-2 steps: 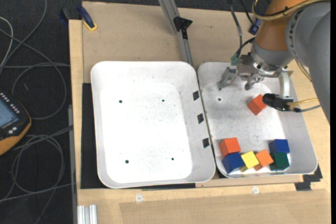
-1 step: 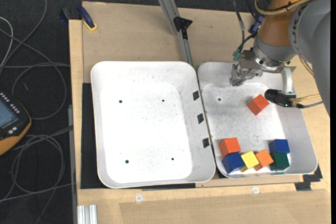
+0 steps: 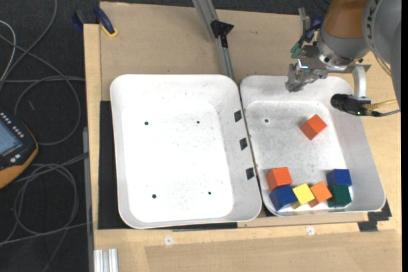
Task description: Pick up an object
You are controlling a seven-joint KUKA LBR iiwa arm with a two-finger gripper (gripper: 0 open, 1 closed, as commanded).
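Camera view from above the bench has the arm (image 3: 360, 3) entering at the upper right, its gripper (image 3: 298, 81) hanging over the far rim of the right bin (image 3: 363, 143); whether it is released or clenched, I cannot tell. A lone orange block (image 3: 313, 127) lies right of centre in the frame, just below the gripper and apart from it. Along that bin's lower edge cluster an orange cube (image 3: 278, 177), two blue blocks (image 3: 282, 197), a yellow block (image 3: 303, 193), a small orange block (image 3: 321, 191) and a green block (image 3: 341, 196), while the left bin (image 3: 127, 137) sits beside it.

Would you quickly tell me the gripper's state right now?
Gripper: cannot be told; it hangs above the right bin's far edge, with no block between it.
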